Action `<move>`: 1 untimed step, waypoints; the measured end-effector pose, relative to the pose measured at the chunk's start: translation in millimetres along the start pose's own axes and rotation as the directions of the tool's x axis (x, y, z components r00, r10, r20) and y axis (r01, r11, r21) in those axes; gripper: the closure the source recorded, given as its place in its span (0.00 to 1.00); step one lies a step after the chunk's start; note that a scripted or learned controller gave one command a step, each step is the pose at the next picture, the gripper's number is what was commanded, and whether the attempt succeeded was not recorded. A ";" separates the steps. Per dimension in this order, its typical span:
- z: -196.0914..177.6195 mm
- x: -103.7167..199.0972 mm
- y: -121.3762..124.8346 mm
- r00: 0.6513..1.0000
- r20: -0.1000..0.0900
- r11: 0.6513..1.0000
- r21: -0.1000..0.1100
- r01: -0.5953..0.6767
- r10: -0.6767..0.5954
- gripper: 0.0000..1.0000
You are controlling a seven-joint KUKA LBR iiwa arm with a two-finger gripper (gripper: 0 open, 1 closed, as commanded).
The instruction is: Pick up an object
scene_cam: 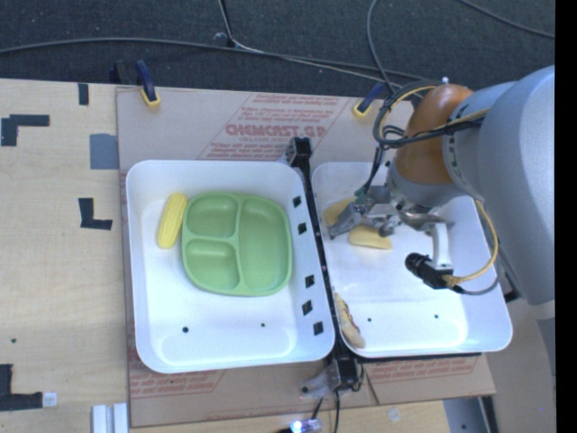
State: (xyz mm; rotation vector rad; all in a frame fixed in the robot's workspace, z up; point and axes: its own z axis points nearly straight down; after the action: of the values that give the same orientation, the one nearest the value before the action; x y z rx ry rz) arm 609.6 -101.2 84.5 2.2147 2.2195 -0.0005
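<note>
The hand (361,216) hangs low in the right bin (469,327), right of centre in the frame, just over a pale yellow piece (370,238); whether its fingers are apart or together I cannot tell. The piece looks like small toy food: probably light, stiff and smooth, so likely to slip. A grip across its short middle seems best.

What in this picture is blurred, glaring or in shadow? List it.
Camera view: soft and low in detail overall; lighting is even, with only faint shadows beside the green plate and yellow corn; the white bins look bright but not blown out; the arm bulks large and blurred at the right, and the hand is too indistinct to read.
</note>
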 end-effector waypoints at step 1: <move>-14.4 0.4 2.6 1.000 0.001 1.000 -0.008 0.001 -0.001 1.00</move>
State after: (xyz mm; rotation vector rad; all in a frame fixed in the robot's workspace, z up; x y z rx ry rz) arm 612.1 -100.7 99.0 2.2090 2.2164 0.0080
